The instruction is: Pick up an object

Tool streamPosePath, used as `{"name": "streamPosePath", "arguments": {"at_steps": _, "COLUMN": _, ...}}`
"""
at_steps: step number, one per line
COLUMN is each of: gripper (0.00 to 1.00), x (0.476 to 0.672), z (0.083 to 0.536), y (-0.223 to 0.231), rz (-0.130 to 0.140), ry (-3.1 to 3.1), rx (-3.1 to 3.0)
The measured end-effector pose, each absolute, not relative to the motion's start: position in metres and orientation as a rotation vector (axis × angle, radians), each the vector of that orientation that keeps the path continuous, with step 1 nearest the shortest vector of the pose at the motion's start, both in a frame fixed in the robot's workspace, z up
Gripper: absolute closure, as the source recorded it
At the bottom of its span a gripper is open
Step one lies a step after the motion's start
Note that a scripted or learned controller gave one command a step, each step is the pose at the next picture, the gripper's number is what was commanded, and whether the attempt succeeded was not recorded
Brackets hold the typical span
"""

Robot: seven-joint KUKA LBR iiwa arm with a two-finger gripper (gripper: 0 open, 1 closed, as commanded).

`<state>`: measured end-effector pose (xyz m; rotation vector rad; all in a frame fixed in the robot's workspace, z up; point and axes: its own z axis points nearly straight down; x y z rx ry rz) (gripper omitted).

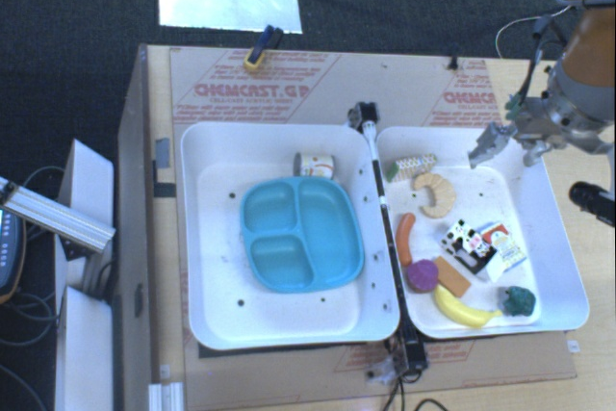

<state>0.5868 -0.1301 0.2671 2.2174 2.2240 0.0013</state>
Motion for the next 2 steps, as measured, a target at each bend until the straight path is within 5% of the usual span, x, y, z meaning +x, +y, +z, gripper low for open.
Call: {"name": "streamPosePath", "arguments": {"at_steps": 2, "gripper": 0.0, "x": 0.575, "z": 0.084, "y": -0.085, "rz": 0.001, "ry": 2.222, "rx": 2.22}}
